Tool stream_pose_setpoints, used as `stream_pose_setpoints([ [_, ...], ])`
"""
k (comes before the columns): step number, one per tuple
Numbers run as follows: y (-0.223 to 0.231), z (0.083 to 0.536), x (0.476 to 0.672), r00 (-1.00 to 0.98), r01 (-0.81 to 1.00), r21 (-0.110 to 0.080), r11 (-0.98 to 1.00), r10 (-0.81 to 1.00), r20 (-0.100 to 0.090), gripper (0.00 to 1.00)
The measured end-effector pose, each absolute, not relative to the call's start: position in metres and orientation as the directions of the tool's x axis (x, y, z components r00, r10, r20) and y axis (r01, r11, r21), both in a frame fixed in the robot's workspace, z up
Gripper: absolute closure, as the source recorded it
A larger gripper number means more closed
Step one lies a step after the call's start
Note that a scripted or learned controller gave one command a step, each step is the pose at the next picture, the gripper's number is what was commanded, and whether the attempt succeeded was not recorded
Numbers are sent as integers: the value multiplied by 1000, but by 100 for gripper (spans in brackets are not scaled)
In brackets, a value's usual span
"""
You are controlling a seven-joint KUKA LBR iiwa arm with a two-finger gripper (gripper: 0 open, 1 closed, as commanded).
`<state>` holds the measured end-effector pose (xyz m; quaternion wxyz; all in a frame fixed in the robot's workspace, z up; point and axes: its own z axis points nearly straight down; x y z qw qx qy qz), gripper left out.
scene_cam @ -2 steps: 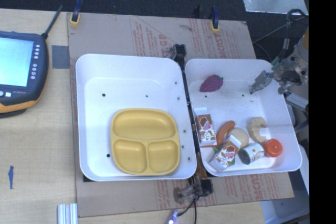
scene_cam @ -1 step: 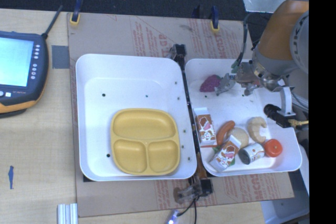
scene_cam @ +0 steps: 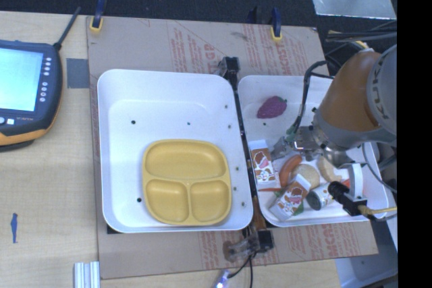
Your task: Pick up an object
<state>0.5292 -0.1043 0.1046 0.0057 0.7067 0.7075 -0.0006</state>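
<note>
since the task names no particular object, the likeliest target is the clutter in the right bin (scene_cam: 270,92), packed directly under and just beside the gripper (scene_cam: 297,143): a small printed carton (scene_cam: 263,167), an orange sausage-shaped piece (scene_cam: 291,165), a pale round piece (scene_cam: 305,175), a printed pouch (scene_cam: 290,199) and a dark-capped cylinder (scene_cam: 317,199). all look light, toy-like and smooth, probably slippery, touching one another, so a clean pinch is awkward. carton seems stiffest; i'd take it across its short sides. purple lump (scene_cam: 271,106) sits apart, beyond the fingers toward the bin's far wall, free all round, likely the easier grab. can't tell how the fingers stand, or whether anything is between them. left bin (scene_cam: 169,88) holds a yellow divided tray (scene_cam: 187,180).
</note>
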Motion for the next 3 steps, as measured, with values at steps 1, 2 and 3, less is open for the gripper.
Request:
stream_pose_setpoints([
  [1,-105,101,518,3,999,34,-3,1000,-19,0],
  [2,-111,98,526,-1,1000,13,1,1000,-9,0],
  [3,-108,107,526,-7,1000,8,7,1000,-3,100],
])
